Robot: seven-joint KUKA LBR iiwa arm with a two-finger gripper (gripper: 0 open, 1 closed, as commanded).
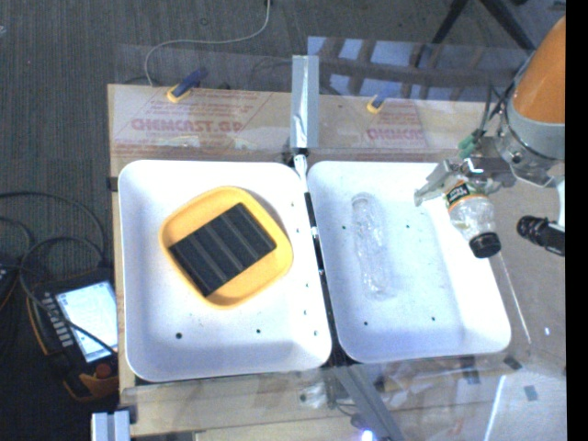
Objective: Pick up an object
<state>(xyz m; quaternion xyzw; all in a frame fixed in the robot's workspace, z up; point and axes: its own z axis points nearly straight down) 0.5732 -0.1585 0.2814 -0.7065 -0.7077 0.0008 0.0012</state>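
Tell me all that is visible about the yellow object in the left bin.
The yellow tray is a rounded square that looks like plastic, with a raised rim. A black ribbed panel lies in its middle, with ridges running along its length. The tray lies flat, turned at an angle to the walls of the left bin, near the bin's middle. It rests on the bin floor, and nothing else touches it.

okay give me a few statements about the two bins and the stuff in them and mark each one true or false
1. The yellow tray with a dark ribbed insert lies in the left bin. True.
2. A clear plastic bottle lies in the right bin. True.
3. The gripper hangs above the left bin. False: it is over the right bin's far right corner.
4. The small bottle with a black cap sits by the yellow tray. False: it is at the right bin's right rim, just below the gripper.
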